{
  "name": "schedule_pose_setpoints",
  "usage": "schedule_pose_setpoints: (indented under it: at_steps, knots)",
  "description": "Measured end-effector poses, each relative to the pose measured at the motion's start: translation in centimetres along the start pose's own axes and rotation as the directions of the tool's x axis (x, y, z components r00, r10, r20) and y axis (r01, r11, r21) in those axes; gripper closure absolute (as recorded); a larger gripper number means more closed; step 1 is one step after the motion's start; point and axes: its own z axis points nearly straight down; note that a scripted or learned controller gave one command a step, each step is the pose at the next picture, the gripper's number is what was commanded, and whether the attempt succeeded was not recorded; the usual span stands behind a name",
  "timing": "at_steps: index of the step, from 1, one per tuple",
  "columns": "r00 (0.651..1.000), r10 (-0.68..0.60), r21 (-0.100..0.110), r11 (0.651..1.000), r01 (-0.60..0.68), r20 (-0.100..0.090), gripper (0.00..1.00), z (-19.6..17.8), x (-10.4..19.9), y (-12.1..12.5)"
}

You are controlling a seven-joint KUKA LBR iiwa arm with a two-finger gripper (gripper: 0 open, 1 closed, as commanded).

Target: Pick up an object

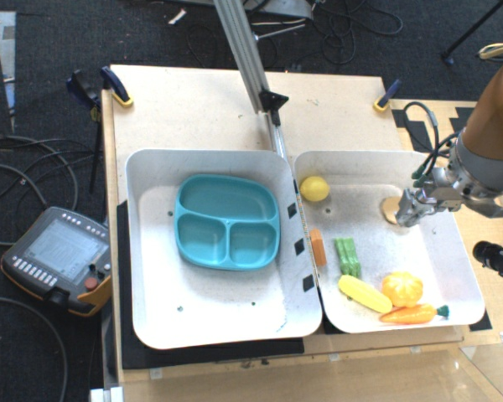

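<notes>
The carrot lies lengthwise along the right bin's near rim, green tip rightward; end effector grip unclear.

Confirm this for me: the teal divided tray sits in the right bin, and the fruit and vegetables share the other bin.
Not quite. The camera view shows the teal divided tray in the left bin. The fruit and vegetables, such as the carrot, lie in the right bin.

Teal tray; yellow ball; green block; orange carrot.
</notes>
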Motion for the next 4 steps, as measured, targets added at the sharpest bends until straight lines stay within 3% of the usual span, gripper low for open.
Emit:
schedule_pose_setpoints:
  at_steps: [1,3,4]
  knots:
    - [1.000,-0.002,-0.001,1.000,0.002,0.000,1.00,-0.1,5.4,1.0]
    - [1.000,-0.001,-0.004,1.000,0.001,0.000,1.00,-0.9,15.0,5.6]
    - [1.000,-0.001,0.000,1.000,0.001,0.000,1.00,1.2,20.3,7.1]
